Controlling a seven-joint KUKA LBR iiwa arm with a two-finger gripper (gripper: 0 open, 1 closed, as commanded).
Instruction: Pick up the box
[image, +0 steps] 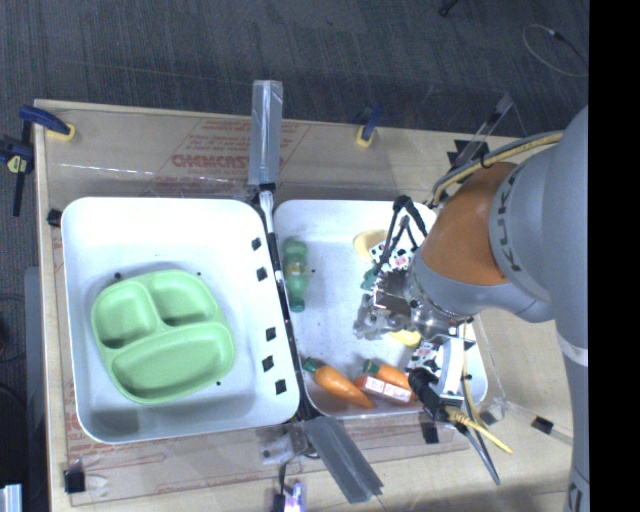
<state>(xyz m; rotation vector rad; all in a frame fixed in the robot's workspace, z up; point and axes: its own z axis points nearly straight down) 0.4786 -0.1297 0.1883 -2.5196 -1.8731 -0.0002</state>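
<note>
We're looking down on the desk (150, 150) with its two shallow white bins, and all the action is in the right-hand white bin (330, 215). The grey arm with the orange band (470, 235) reaches in from the right, and its gripper (385, 315) hangs low over the middle of that bin, a tangle of metal and cable. We can't tell how its tips stand from up here, nor see anything clearly caught there.

Now the target: the small orange-and-white cardboard box (388, 384) lies flat near the bin's front wall, just beside the orange plastic carrot (335, 385), the carrot on its left. From the gripper, the box sits toward the front edge of the bin, close by, slightly toward the arm's side. Its long axis runs roughly left to right across the view, tilted a little, about parallel with the front wall.

That's the relation we judge the next move turns on: a short shift toward the front wall, then a closing across the box's narrow width. We reckon the carrot and the wall crowd the approach, so a misjudged descent could nudge the box instead of taking it.

Elsewhere, a green plastic bottle (294, 268) lies along the right bin's left wall, a yellow object (368, 241) peeks out near the arm, and a green divided plate (163, 333) rests in the left-hand white bin (90, 225).
</note>
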